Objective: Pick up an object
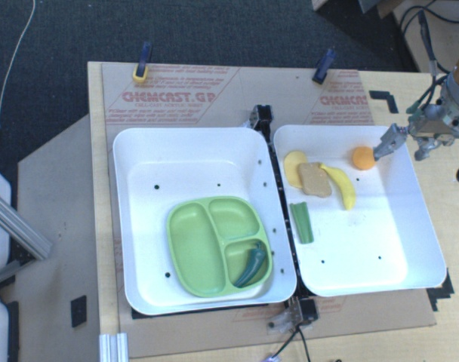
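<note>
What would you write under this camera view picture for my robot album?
Robot gripper beside an orange ball in the right bin; green divided plate waits in the left.

Over the right bin [411,225], the whole near half lies bare white, wide open from above. The crowding is up at the far left: a yellow disc [292,166], a tan slice [315,179] lying on it, and a banana [341,185] touching that slice, all bunched tight. An orange ball [363,157] sits just beside the banana's far end, with the gripper [408,143] close by at the far right rim. A green stick [302,222] hugs the left wall. In the left bin [139,202], a green divided plate [214,243] with a dark green pepper [251,265] takes the near middle.
</note>
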Available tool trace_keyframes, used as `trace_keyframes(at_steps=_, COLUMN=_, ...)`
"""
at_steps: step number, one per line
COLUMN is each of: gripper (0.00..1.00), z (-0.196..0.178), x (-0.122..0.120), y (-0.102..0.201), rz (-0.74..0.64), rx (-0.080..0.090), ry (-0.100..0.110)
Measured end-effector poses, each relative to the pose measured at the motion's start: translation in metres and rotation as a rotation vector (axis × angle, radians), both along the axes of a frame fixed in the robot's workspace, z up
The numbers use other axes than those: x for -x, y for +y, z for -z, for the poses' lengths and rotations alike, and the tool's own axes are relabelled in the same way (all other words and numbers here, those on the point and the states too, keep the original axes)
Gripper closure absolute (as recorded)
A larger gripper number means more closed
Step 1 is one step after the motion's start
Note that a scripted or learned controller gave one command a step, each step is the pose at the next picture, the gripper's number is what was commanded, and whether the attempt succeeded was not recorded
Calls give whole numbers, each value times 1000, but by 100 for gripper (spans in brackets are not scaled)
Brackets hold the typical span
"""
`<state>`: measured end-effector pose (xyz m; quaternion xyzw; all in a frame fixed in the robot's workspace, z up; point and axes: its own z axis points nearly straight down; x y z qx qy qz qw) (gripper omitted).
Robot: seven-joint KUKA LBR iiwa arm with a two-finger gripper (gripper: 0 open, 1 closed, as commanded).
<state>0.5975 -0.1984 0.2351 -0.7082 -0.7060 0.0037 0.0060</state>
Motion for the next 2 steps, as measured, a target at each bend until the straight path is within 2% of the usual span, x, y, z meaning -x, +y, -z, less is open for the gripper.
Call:
trace_keyframes(at_steps=1, gripper=0, z=-7, x=-3, y=1, rz=-3, rx=3, ry=-13)
trace_keyframes(at_steps=2, gripper=0, z=36, x=-2, y=-1, rz=-3, rx=2, ry=-7)
